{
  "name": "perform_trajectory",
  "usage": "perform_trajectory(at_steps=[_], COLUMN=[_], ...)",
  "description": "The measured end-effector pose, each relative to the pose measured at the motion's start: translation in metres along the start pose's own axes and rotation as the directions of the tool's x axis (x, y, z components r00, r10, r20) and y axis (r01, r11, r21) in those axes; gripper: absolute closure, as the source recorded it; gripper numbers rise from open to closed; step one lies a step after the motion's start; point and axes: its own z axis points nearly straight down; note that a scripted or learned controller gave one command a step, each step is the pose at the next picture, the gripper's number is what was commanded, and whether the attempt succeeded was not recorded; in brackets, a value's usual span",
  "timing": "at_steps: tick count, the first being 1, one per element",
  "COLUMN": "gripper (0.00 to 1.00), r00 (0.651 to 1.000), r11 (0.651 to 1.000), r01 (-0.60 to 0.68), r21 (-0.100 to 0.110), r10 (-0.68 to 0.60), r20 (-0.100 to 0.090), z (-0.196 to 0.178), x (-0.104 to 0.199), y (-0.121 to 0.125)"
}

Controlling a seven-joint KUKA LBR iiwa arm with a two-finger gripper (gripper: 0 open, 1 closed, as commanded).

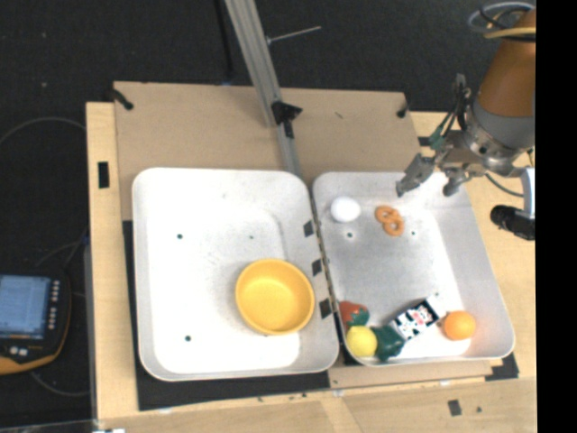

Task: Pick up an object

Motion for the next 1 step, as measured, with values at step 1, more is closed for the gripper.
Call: perform_trajectory(at_steps=[1], gripper=[0.0], r00=[1.0], r11=[1.0], r01=[0.0], r21=[0.0], r10=[0.0], r20=[0.001], z=[0.0], x=[-0.0003], y=[-0.0001])
